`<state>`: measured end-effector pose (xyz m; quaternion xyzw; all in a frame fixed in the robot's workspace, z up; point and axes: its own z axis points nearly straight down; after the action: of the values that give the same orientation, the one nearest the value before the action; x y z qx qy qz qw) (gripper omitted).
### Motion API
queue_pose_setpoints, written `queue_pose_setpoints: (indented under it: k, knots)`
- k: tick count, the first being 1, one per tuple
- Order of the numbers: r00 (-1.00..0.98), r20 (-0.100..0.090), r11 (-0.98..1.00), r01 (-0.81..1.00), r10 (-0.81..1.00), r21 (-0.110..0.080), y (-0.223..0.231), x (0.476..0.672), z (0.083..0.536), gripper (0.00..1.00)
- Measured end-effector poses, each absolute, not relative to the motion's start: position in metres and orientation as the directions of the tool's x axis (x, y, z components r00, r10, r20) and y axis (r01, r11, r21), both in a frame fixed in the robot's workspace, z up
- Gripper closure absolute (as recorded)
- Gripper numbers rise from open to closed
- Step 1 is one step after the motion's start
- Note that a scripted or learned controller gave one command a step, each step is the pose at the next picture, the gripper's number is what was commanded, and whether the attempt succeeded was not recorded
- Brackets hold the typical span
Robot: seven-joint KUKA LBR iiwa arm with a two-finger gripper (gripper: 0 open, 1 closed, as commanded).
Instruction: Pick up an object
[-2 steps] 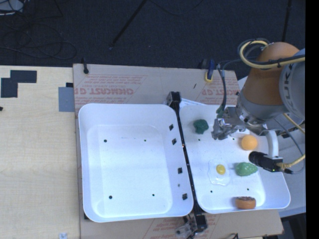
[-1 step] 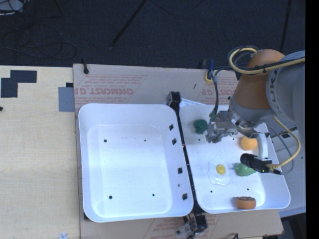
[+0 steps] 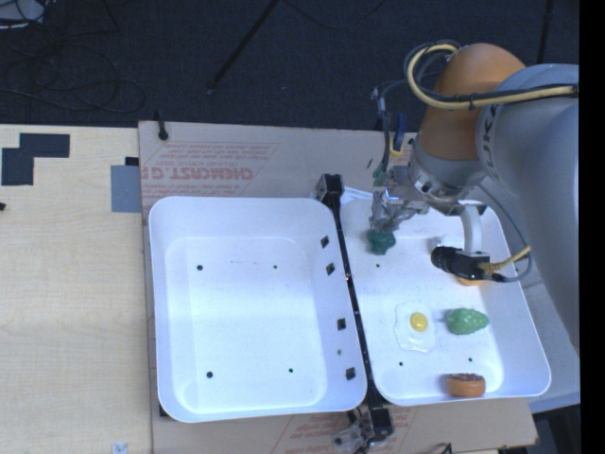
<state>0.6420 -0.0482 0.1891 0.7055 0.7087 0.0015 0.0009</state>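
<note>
Camera view: right bin (image 3: 515,343)
Jaws: at dark green lump (image 3: 381,242), width cannot tell
Nearby: fried egg (image 3: 416,324), pale green piece (image 3: 466,321)

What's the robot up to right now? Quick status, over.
Gripper low in right bin, at dark green object. Grip unclear. Toy egg, light green piece, orange piece lie apart.

Reaching in from view's right, my gripper (image 3: 386,218) hovering over far corner of right bin (image 3: 531,350), just above dark green lump (image 3: 381,243). Lump sitting near divider between bins. Fried egg toy (image 3: 416,326) lying nearer front, light green leafy piece (image 3: 466,321) just beside it. Orange-brown round piece (image 3: 465,384) lying by front rim. Left bin (image 3: 168,253) sitting alongside.
</note>
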Motion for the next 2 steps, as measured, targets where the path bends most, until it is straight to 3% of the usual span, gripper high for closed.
queue_pose_setpoints:
  k: [1, 2]
  knots:
    - [-0.003, 0.001, 0.003, 1.000, 1.000, -0.001, -0.011, 0.609, 0.242, 1.00]
    - [-0.005, -0.001, 0.005, 1.000, 1.000, -0.004, -0.001, 0.636, 0.203, 1.00]
